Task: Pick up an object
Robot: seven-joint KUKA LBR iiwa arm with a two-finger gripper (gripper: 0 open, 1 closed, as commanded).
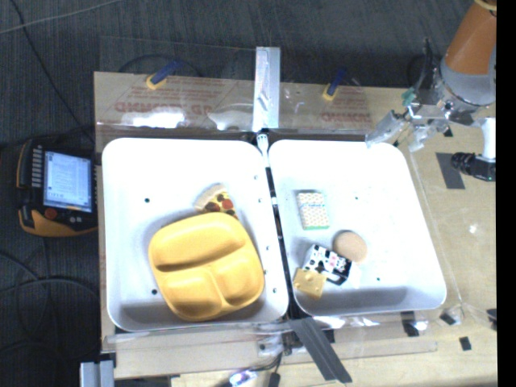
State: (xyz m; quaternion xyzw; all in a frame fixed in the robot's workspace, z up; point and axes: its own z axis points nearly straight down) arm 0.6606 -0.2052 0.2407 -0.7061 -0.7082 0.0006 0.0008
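The right bin [403,216] holds a pale green dotted packet [313,209], a round tan cookie-like piece [350,245], a black-and-white patterned block [327,263] and a small yellow cube [309,282]. In the left bin [129,216] lies a yellow divided tray [206,266] with a small brown-and-red toy [216,201] just behind it. My gripper [393,129] hangs over the right bin's far right corner, outside the rim and well away from the objects, with nothing seen between its fingers.
A teach pendant [58,185] lies on the floor left of the bench. A vertical metal post [266,87] and clear sheets with yellow-blue clips stand behind the bins. The arm's orange band [472,35] is at the top right.
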